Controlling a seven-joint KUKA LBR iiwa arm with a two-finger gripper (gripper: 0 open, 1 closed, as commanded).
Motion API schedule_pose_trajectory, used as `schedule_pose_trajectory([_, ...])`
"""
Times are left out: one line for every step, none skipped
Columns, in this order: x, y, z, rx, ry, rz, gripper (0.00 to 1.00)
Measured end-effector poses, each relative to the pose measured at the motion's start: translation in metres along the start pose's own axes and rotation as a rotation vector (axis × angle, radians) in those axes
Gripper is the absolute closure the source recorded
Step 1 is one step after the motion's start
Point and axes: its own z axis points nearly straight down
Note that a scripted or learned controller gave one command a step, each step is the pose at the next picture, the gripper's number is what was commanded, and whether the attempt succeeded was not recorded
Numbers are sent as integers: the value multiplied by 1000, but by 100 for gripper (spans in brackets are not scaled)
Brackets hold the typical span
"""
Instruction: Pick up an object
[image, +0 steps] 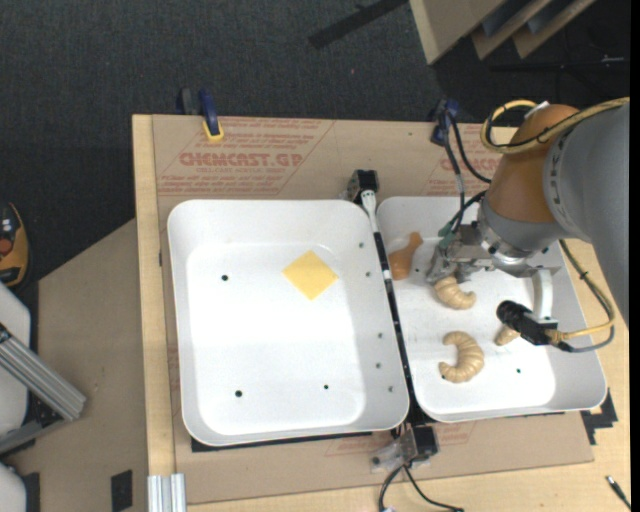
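Tan croissants: you have two in the right bin (575, 385), one (455, 293) right under the gripper (452, 262), one (462, 357) lower.
Gripper: lowered for that grasp, probably; you cannot tell its opening or hold.

You see the gripper (452, 262) low in the right bin (580, 385), just above a small croissant (455, 293); its fingers may touch it, though the view is too cramped to tell. A larger croissant (462, 357) lies nearer you. The left bin (190, 400) holds a yellow square (310, 274).
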Motion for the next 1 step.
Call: schedule_pose_trajectory([82, 53, -96, -11, 3, -8, 100])
